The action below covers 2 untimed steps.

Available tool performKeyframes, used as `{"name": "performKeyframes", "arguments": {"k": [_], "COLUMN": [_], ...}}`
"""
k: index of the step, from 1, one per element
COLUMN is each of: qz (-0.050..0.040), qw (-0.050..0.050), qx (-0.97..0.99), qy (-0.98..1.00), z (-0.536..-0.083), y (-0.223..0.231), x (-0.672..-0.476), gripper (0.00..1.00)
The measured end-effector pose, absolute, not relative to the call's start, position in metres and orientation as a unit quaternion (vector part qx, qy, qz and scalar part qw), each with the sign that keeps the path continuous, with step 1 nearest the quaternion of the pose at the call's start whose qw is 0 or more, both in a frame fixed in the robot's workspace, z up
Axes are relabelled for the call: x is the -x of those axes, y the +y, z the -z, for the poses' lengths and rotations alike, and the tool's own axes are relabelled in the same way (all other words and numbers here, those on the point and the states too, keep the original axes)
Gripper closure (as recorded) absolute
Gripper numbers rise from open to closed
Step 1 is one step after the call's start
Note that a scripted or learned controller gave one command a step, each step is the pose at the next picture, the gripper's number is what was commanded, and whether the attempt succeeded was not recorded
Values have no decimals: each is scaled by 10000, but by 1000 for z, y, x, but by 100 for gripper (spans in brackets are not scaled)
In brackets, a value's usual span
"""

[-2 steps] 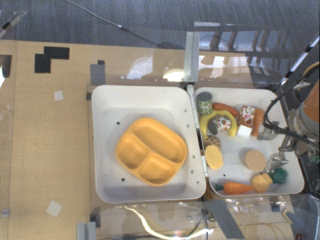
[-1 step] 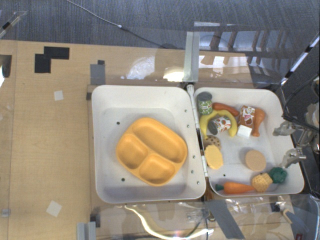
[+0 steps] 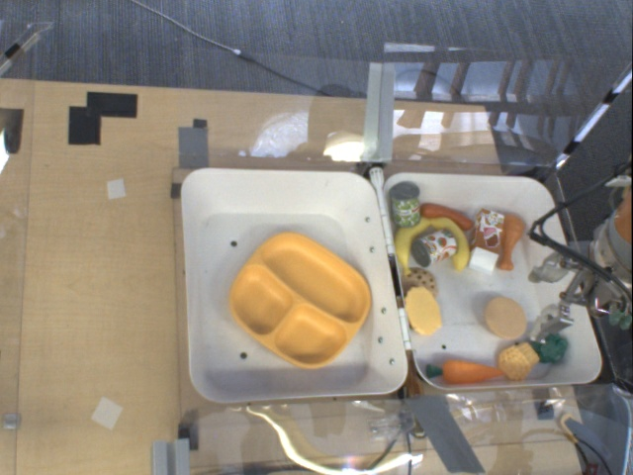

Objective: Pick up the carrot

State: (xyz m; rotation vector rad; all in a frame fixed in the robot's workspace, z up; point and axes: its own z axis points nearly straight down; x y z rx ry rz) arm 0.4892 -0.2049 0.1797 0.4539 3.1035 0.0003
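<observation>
Carrot (image 3: 472, 371): lies flat along the near wall of the right bin (image 3: 584, 372), orange body pointing left.
Neighbours: a yellow knobbly piece (image 3: 518, 361) touches its right end, with a green piece (image 3: 552, 347) just beyond; a tan disc (image 3: 505, 317) sits near, farther back.
Gripper (image 3: 562, 310): hangs over the bin's right side, near the green piece and apart from the carrot; nothing is seen between its fingers, and whether they are spread or closed cannot be told.
Left bin (image 3: 198, 265): holds a yellow divided plate (image 3: 301, 298), well apart from the work.
Risk, wall: the carrot lies close to the near rim, so a finger may likely land on the wall instead of beside the body.
Risk, clutter: a descent too far right would probably catch the yellow or green piece instead.
Risk, slip: a tapered, rounded body may roll or squirt out of a closing grip.
</observation>
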Motion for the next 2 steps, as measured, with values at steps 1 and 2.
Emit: {"name": "performKeyframes", "arguments": {"k": [1,2], "qz": [1,2], "qw": [40,41], "qx": [-1934,-1933], "qy": [9811,9811], "z": [-178,-178], "y": [-206,-206], "x": [-489,-489], "gripper": [0,0]}}
